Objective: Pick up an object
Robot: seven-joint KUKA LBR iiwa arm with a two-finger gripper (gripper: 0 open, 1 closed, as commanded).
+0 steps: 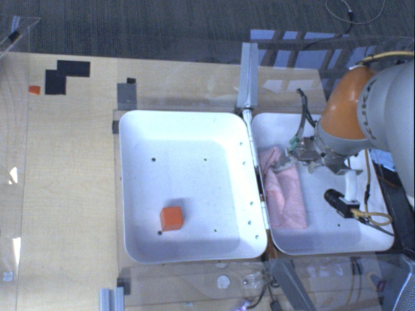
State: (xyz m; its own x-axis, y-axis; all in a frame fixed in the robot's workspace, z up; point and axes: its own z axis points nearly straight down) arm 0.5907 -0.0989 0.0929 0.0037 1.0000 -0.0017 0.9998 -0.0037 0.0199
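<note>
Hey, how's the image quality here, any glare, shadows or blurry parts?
Camera view: even, bright light; the left bin looks nearly washed out, with soft shadow along its near wall; the orange block is sharp with a faint shadow; the gripper over the pink cloth looks slightly soft.

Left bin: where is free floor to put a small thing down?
In the left bin, most of the floor is bare: everything above and right of the orange block. The right bin is crowded, with the pink cloth and the gripper.
</note>
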